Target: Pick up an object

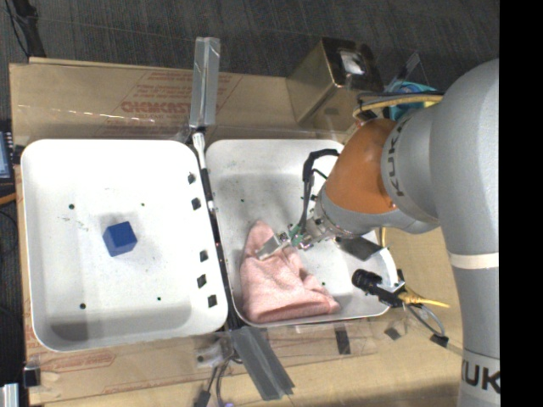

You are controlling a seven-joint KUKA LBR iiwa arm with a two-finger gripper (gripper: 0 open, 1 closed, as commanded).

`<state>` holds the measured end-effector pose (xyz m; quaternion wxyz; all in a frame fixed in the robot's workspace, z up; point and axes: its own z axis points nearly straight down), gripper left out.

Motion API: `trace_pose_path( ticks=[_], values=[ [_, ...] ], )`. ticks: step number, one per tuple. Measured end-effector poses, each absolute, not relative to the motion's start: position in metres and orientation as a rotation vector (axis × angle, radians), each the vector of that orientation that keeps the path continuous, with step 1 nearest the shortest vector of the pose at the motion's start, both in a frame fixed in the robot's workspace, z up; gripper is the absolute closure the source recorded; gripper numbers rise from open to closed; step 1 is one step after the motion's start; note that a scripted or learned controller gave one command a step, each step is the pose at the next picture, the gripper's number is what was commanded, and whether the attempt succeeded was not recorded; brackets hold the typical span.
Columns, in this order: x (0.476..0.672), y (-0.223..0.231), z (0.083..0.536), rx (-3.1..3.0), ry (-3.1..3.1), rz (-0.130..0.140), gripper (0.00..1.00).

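My claw (284, 242) sits low in the right bin (254, 164), at the middle of the frame, right at the upper edge of the crumpled pink cloth (280, 278); I cannot tell how wide it stands or whether it has any cloth in it. The cloth lies in that bin's lower part. A blue cube (120, 237) rests alone in the left bin (51, 168), well apart.

You can't tell how the gripper (284, 241) stands over the pink cloth (280, 278); it's too small. The arm (424, 168) hides the right bin's (254, 159) far right corner.
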<state>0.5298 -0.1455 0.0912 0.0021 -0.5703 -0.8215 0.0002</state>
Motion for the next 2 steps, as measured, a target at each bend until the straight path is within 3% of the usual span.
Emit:
trace_pose_path(
  ticks=[2],
  values=[
    [0.536, -0.099, 0.092, -1.676, -2.653, 0.000, 0.00]
  ],
)
